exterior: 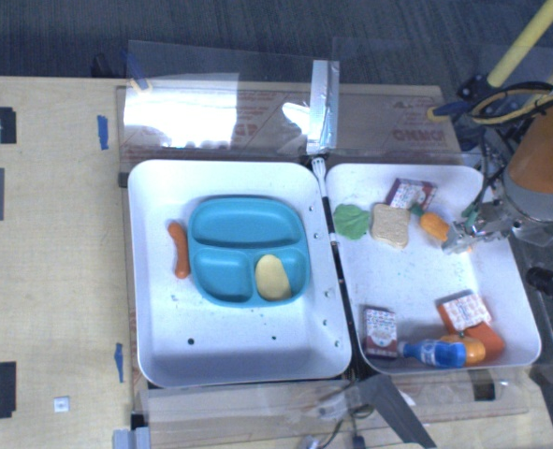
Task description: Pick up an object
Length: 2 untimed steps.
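I see my hand [465,232] low over the right bin [510,279], near its upper right side, with the grey arm and its orange band [545,162] coming in behind it from the right; I cannot tell from this angle how far the hand is open or whether it has hold of anything. Just left of the hand, almost touching it, lies a small orange piece [434,226], a rounded, carrot-like lump whose long axis runs from upper left to lower right, its lower end pointing at the hand. Further left of that sit a tan, bread-like block [391,225] and a green leaf-shaped piece [351,221], and above them a small dark red packet [412,195] with a white label I cannot read. Below the hand, toward the near wall, are a red-and-white carton [462,311], an orange item [483,344], a blue bottle [434,353] lying on its side with its long axis left to right, and another small printed box [380,330]; the print is too small to read. Well to the left of the hand, the left bin [154,325] holds a blue divided tray [239,227] with a yellow lemon-like piece [272,277] in its lower right compartment, and an orange sausage shape [180,249] lies upright beside the tray's left edge
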Tool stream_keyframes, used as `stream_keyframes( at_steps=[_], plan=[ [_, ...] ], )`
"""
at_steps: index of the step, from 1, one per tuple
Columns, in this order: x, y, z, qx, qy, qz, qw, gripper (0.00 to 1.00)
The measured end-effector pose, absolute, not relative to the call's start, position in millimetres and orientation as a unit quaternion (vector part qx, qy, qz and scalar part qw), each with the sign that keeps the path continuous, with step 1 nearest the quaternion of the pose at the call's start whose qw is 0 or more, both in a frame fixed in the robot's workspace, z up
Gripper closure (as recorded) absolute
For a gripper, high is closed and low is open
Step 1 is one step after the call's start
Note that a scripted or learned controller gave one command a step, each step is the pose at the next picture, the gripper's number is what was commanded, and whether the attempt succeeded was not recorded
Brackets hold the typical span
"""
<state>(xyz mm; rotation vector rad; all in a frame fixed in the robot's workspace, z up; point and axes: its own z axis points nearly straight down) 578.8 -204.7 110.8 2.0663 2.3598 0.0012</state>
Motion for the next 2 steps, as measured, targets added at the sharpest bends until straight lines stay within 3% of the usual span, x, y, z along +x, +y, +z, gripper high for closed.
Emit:
stream_keyframes(
  at_steps=[1,2],
  plan=[
    [611.6,-140,173,0.717,0.697,0.0023,0.002,1.0],
    [663.1,-161,85,0.786,0.618,-0.0071,-0.008,1.0]
  ],
)
